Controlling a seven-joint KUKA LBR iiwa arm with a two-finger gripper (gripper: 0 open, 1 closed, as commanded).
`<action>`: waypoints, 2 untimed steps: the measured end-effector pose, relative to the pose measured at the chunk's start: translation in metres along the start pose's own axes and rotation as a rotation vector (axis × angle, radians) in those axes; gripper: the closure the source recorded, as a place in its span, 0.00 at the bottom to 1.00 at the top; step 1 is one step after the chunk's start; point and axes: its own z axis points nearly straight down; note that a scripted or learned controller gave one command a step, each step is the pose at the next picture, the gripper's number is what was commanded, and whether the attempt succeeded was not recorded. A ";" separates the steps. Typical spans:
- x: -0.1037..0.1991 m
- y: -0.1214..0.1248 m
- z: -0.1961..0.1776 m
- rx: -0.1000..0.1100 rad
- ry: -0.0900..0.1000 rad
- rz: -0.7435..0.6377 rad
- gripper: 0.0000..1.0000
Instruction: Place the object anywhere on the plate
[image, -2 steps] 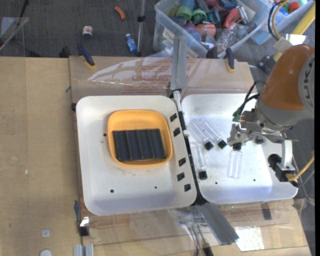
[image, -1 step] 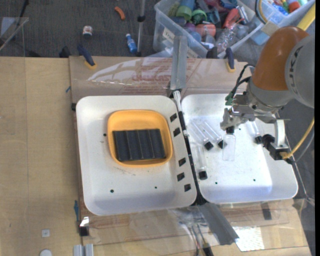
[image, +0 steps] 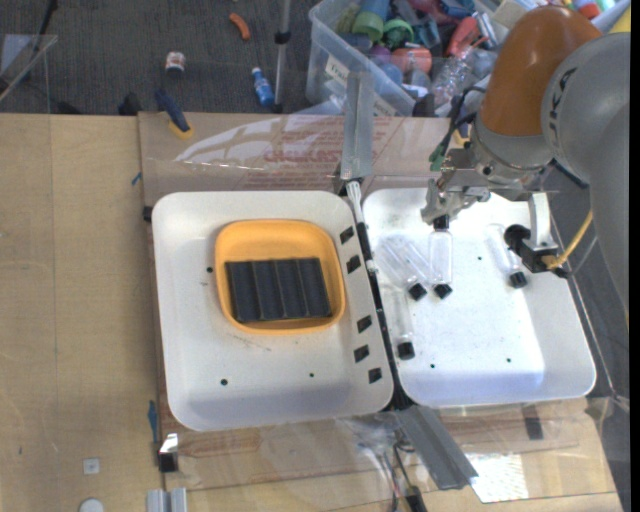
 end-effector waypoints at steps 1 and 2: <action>0.025 0.001 -0.046 -0.003 0.000 -0.025 1.00; 0.046 0.002 -0.052 -0.001 0.000 -0.282 1.00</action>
